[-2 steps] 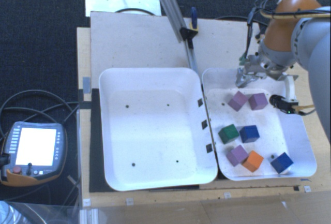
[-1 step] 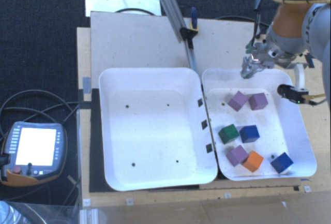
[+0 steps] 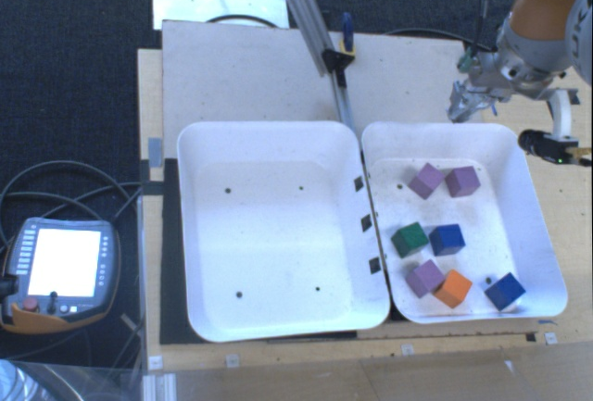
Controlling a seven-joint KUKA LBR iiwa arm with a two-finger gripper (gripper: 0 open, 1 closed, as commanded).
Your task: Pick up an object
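Note:
Several small cubes lie in the right bin (image 3: 533, 205). Two purple cubes (image 3: 426, 180) (image 3: 462, 181) sit side by side toward the back. A green cube (image 3: 409, 239) and a blue cube (image 3: 447, 239) are in the middle. Near the front lie a third purple cube (image 3: 425, 277), an orange cube (image 3: 453, 288) touching it, and another blue cube (image 3: 505, 291). My gripper (image 3: 463, 105) hangs above the bench just behind the right bin's far rim, with no cube at its tip.
The left bin (image 3: 269, 223) stands next to the right one. A slanted metal pole (image 3: 306, 6) with a clamp crosses the board behind the bins. A teach pendant (image 3: 60, 274) lies on the floor at the left.

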